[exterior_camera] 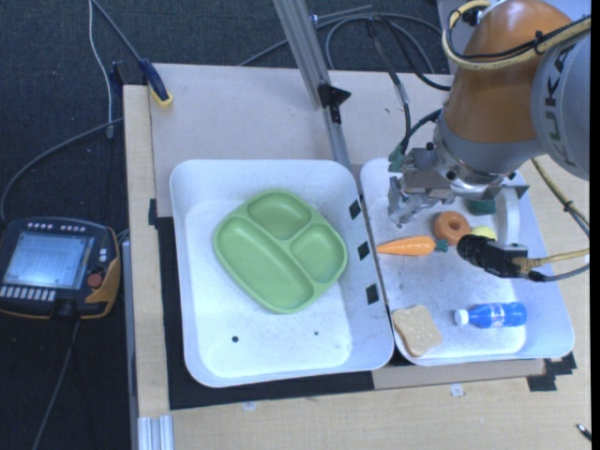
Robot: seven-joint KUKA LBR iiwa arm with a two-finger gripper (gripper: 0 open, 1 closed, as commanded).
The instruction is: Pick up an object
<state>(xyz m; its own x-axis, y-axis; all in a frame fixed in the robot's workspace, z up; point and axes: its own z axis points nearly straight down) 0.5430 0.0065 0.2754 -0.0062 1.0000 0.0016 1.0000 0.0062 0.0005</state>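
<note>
Toast slice (417,330) and blue bottle (491,315) at right bin (553,336) near edge. Carrot (407,247) and donut (452,226) mid-bin, just below gripper (405,206). Finger spread unreadable, nothing seen gripped. Arm hides bin's far corner.

Even, fairly bright overhead light with a cool cast; soft, short shadows fall toward five o'clock under the divided green plastic plate (279,249). The two shallow white plastic bins (202,345) are nearly blown out. The glossy orange arm band (497,59) at one o'clock carries a pale sheen. Overall slightly soft and grainy.
</note>
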